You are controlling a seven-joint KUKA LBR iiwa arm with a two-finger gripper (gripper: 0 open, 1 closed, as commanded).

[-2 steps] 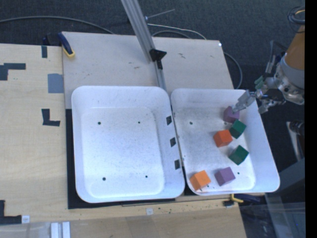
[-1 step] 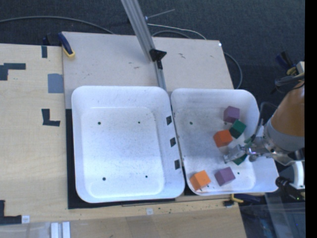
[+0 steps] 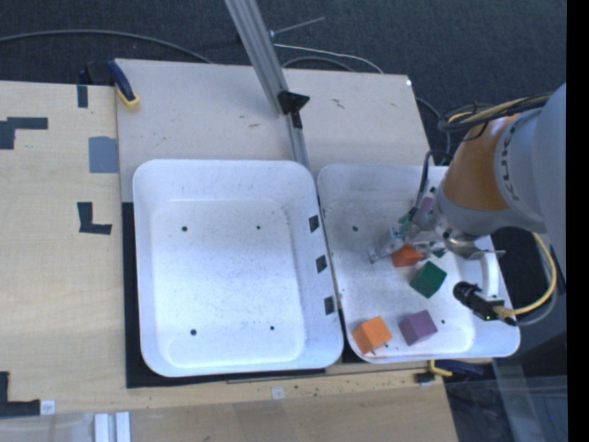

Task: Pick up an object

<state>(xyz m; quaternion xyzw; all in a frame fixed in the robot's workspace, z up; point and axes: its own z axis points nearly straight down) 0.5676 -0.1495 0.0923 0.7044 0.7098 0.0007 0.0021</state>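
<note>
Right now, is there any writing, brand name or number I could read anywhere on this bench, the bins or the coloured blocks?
No readable text.
The dark tape marks on the bench are plain shapes, not letters.
The small black tabs on the bin rim show nothing readable.

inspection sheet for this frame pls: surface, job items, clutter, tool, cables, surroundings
Surface: two white bins side by side on a wooden bench; left bin, right bin.
Job's things: all in the right bin: orange cube, purple cube, green block, small red-orange piece right at the tool.
Clutter: nothing seen in the bins.
Grippers: tool low over the right bin, beside the red-orange piece; finger state and any grasp unclear.
Cables: yellow and black cables looped by the arm; thin leads on the floor behind the bench.
Surroundings: metal post, yellow-handled clamp, dark carpet.
</note>
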